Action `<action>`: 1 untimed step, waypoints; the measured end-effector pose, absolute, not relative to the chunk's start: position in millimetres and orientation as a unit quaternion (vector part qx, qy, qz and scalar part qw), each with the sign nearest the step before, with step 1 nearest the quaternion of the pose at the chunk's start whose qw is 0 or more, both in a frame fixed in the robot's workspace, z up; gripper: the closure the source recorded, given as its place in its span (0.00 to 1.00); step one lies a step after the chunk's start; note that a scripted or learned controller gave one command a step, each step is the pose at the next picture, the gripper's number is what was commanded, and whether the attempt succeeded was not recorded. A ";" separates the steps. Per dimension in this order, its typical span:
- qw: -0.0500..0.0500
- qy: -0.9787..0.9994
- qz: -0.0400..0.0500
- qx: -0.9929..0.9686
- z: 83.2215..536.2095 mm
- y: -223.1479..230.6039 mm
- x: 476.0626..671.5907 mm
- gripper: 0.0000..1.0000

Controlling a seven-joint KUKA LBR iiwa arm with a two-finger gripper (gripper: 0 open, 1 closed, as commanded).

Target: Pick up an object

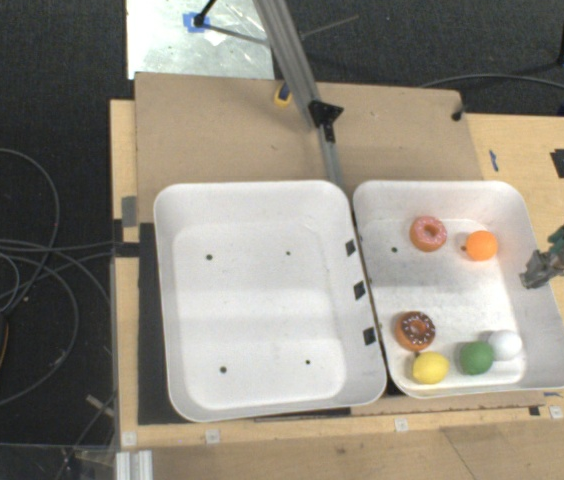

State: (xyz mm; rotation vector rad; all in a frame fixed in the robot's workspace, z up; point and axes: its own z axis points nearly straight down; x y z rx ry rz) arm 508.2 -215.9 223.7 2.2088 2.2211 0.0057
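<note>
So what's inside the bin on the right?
The right bin holds a pink donut, orange ball, chocolate donut, yellow ball, green ball and white ball. Nothing looks covered.

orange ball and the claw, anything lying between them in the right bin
Nothing. In the camera view, only bare white bin floor and the right bin's rim separate the orange ball from the claw at that bin's right edge.

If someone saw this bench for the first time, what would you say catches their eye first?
Probably the bright toys in the right bin: a pink donut and an orange ball toward the back, then a chocolate donut, yellow ball, green ball and white ball at the front. The gripper sits at that bin's right rim.
</note>
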 end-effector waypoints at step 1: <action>0.002 0.709 0.000 0.705 219.3 -216.1 509.2 1.00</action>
